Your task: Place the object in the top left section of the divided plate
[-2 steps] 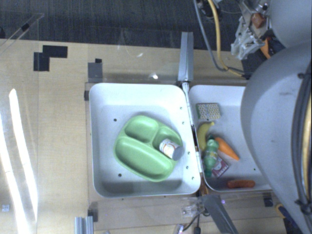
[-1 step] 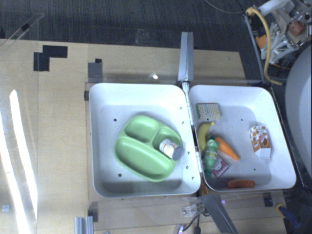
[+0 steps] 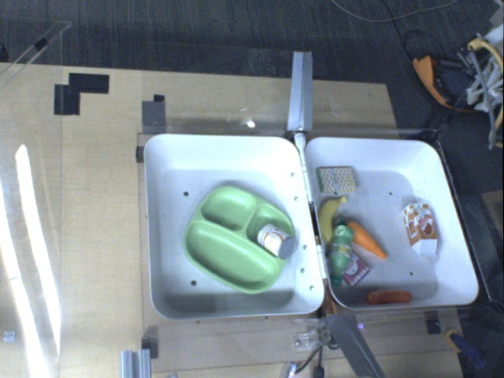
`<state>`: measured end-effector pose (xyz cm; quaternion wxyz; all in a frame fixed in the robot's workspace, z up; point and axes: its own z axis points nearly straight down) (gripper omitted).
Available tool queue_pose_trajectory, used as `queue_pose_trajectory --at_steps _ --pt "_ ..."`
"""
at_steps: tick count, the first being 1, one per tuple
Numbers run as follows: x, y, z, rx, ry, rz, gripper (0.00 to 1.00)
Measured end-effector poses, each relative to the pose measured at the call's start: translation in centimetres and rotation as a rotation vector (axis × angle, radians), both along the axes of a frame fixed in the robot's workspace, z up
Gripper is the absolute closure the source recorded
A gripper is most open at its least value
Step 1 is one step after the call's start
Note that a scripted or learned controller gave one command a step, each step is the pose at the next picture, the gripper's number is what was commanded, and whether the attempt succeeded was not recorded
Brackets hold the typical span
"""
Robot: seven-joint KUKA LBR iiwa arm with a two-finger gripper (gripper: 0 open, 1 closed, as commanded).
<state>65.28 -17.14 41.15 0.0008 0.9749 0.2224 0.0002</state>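
What looks like a small can (image 3: 274,241) lies on its side in the green divided plate's (image 3: 228,254) small right-hand compartment, long axis running upper left to lower right, grey end toward the lower right. The claw's state cannot be told.

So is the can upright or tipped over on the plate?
Tipped. The can lies on its side in the right section of the green divided plate, one round end facing lower right.
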Motion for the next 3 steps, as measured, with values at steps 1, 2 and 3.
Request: queue_pose_trajectory --at_steps 1,2,3 --pt "0.7 -3.0 2.3 0.0 -0.001 -0.101 1.0" --pt "0.9 -2.9 2.4 0.001 -0.002 -0.233 1.0" --pt "0.7 2.9 2.3 0.001 -0.001 -0.08 1.0"
